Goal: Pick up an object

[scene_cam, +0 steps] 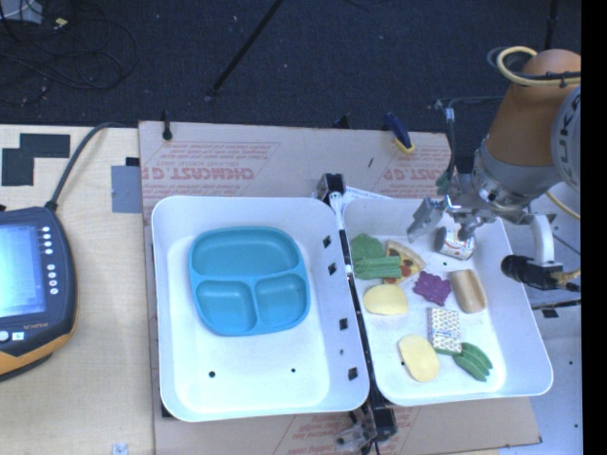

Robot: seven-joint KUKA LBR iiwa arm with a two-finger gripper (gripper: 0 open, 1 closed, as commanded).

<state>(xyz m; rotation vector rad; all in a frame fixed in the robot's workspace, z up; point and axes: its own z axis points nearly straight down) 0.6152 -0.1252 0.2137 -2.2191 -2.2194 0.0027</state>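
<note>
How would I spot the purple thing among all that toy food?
Look in the right-hand white bin, near its middle. The purple thing lies between a pale yellow lump and a tan bread roll. It is the sole purple, crinkly-edged piece there.

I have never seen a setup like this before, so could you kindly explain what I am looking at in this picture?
It is one photo from a fixed camera above a bench, looking down at a slant. The grey and orange machine on the right is a robot arm; its pincer hangs over the far part of the right bin. I cannot tell whether it holds anything. That bin contains toy food: green vegetables, a pizza slice, a yellow piece, a purple piece, a bread roll and others. The left bin holds a blue divided plate. A handheld control screen lies at left.
</note>
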